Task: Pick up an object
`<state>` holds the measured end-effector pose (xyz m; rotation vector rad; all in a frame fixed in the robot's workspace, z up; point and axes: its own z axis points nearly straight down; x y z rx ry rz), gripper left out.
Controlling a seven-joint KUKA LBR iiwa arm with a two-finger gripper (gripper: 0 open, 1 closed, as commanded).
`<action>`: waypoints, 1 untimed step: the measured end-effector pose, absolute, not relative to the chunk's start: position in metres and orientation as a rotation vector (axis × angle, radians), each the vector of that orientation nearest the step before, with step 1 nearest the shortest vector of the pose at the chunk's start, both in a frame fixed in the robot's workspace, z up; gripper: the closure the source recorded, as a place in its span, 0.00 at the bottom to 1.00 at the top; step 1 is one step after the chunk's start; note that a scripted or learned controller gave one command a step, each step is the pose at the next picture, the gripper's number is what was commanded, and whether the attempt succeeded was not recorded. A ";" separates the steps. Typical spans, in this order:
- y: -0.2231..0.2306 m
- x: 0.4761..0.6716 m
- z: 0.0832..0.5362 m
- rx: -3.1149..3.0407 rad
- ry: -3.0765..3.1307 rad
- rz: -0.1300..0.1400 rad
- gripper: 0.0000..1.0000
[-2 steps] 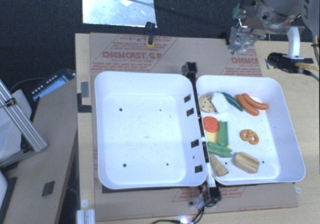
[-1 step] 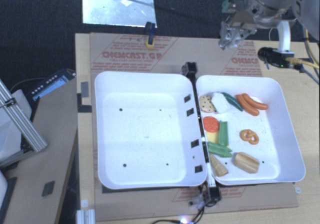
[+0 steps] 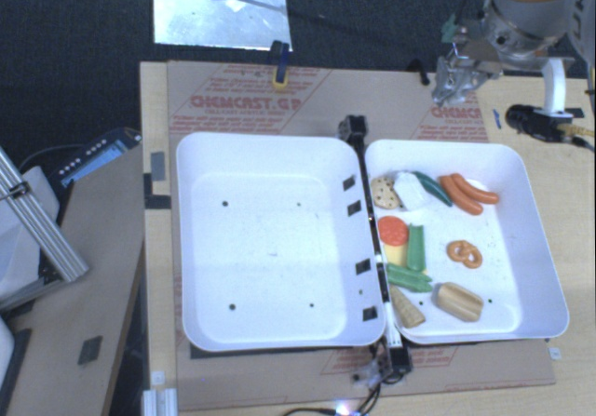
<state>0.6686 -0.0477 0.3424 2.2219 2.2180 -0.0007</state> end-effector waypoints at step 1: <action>-0.022 0.669 0.368 2.214 2.225 0.005 1.00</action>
